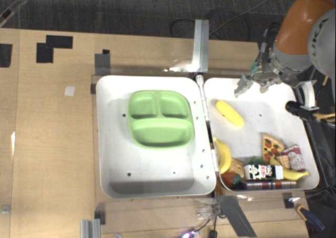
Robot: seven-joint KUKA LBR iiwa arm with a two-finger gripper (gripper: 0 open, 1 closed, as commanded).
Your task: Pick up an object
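Two fingers look spread, probably empty: my gripper (252,84) hovers at right bin's (294,107) far edge. Yellow piece (230,113) lies just nearer-left, long axis diagonal toward bin's middle.

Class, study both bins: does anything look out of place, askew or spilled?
Nothing looks spilled or broken. The green divided plate lies flat in the left bin. In the right bin, the toys sit jumbled along the near edge, while one yellow piece lies apart.

Matt green plastic tray (160,118), smooth white bins (113,179) (slightly glossy), wood-grain bench (47,142)
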